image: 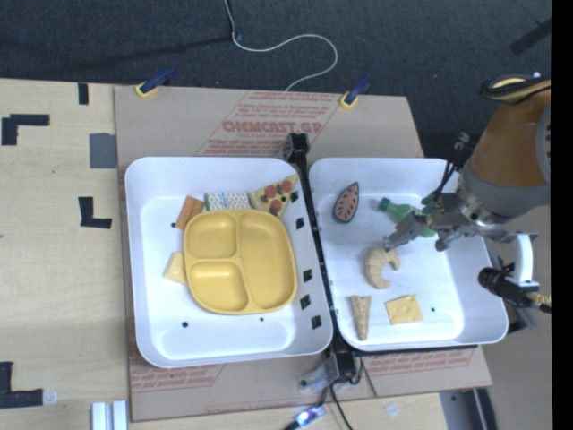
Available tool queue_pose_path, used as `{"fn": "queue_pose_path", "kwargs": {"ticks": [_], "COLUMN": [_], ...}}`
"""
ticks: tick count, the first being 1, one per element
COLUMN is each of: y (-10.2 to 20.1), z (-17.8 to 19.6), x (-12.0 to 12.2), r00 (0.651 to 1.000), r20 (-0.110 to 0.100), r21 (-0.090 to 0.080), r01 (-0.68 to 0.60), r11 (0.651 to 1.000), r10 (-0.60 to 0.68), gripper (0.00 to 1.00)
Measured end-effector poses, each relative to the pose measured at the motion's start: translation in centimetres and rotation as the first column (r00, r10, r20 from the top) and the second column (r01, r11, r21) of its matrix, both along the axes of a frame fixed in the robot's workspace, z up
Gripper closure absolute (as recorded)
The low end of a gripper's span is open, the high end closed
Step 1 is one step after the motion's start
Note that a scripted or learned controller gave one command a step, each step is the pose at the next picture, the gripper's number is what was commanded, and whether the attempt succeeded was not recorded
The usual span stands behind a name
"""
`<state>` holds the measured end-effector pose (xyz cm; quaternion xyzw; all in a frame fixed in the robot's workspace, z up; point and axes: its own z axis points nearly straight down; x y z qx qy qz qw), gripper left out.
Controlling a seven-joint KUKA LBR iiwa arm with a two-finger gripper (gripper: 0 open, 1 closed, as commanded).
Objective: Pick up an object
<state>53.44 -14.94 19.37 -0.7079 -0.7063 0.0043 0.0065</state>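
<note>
Behind the white bins, cardboard with unreadable red lettering, fingers above croissant, grip state unclear.

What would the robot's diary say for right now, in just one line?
stage: reaching | gripper: low in right bin, beside croissant | holding: nothing seen | left bin: yellow divided plate

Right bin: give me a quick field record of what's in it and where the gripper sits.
right bin: white, shallow
items: watermelon slice, green piece, croissant, wedge, yellow cheese square
gripper: over the bin, just above the croissant, beside the green piece
held object: none seen between the fingers
left bin: yellow divided plate with food pieces around its edges
</note>
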Motion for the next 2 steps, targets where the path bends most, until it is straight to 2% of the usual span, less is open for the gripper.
{"fn": "queue_pose_path", "kwargs": {"ticks": [1,2], "y": [0.0,-0.5], "z": [0.7,-4.0], "x": [0.3,0.6], "r00": [1.000,1.000], "r20": [0.013,0.009], "r21": [-0.002,-0.003], "r01": [-0.004,-0.003], "r11": [1.000,1.000], "r10": [0.004,0.003], "gripper": [0.00,0.00]}}
